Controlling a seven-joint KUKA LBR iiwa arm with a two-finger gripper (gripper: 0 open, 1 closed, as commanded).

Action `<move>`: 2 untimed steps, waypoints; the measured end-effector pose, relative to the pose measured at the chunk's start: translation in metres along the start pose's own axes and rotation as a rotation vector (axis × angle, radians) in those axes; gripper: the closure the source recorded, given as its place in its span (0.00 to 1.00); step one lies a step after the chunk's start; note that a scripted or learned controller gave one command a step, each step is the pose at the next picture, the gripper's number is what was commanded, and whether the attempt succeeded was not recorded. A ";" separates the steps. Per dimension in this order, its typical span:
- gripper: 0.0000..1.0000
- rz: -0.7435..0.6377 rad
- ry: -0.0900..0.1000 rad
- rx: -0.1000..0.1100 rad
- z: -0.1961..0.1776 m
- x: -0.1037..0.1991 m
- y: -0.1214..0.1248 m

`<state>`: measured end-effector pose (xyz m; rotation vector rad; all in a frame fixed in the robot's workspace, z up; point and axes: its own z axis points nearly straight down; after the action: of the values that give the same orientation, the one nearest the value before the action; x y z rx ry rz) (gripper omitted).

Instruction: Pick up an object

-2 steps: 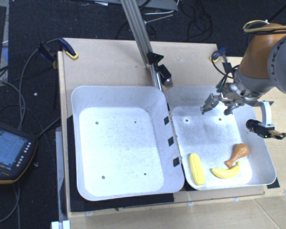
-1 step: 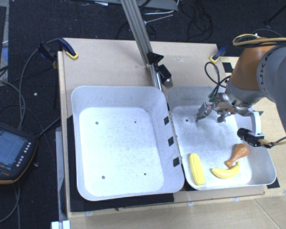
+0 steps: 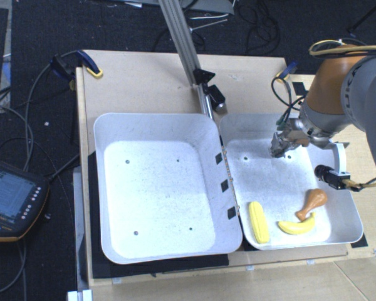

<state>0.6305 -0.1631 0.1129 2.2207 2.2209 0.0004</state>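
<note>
The corn cob point(image 3: 259, 222) lies nearest the camera, yellow and lengthwise, on the near floor of the right bin point(image 3: 241, 133), close to the bin's left wall. Just to its right a banana point(image 3: 296, 227) curves along the same near edge, and a brown drumstick point(image 3: 312, 202) rests with its thin end touching or just overlapping the banana's upper side, its thick end pointing up and right. All three sit together in the near right corner of that bin, well apart from the gripper point(image 3: 281, 147). The gripper hangs over the far part of the right bin, its tip low near the floor beside a small dark hole; nothing can be seen between its fingers, and whether they are spread or pressed together cannot be told from this angle. The arm point(image 3: 348, 93), grey with an orange band, comes in from the right above it. The left bin point(image 3: 113, 127) sits beside the right one, its speckled floor showing four small holes. A slanted metal rail point(image 3: 185, 39) crosses the bench's point(image 3: 144, 83) far side, and a pendant point(image 3: 9, 199) lies on the floor at left.
</note>
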 end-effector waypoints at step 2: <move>1.00 -0.001 0.000 -0.004 -0.095 0.014 0.004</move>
<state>0.6348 -0.1487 0.2084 2.2175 2.2203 0.0042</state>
